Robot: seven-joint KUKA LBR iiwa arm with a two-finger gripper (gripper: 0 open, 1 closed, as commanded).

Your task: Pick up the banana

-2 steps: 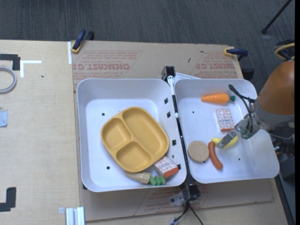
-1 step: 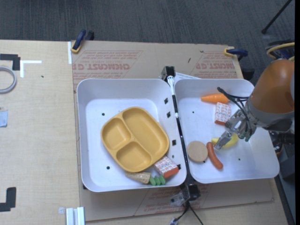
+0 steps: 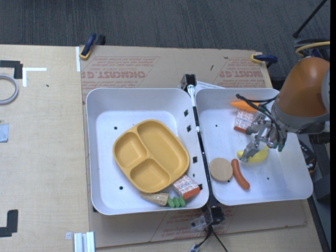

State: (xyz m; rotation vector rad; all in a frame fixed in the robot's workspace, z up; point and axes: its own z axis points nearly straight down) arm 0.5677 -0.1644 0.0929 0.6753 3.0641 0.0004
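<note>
Yellow: one banana [image 3: 255, 156] under gripper [image 3: 254, 150], one sausage [image 3: 240, 174], two bins [image 3: 100, 193].

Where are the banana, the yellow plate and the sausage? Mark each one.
banana [image 3: 256, 157]: camera view, on its yellow body beside the tool.
yellow plate [image 3: 150, 155]: camera view, on the ridge between its compartments.
sausage [image 3: 240, 175]: camera view, on its middle.

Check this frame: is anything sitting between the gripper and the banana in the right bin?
Nothing visible does. The gripper is already down at the banana, overlapping its upper side. The sausage and the round tan piece lie beside it toward the near left, apart from it. The packet lies farther back.
</note>
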